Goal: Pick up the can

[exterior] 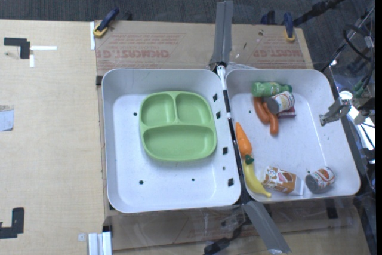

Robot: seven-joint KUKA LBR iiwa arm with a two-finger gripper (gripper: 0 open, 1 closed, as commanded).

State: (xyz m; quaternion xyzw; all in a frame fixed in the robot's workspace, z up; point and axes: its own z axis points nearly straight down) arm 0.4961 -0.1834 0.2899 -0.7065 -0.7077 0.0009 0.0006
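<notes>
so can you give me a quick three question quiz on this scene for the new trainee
1. True or false: the plate sits in the left bin.
2. Fill in: the gripper is over the right bin's ___ edge, left or right as the camera sees it.
3. What lies right beside the bottle? A plate, B can, C gripper.

Key: 1 true. 2 right. 3 B.
</notes>
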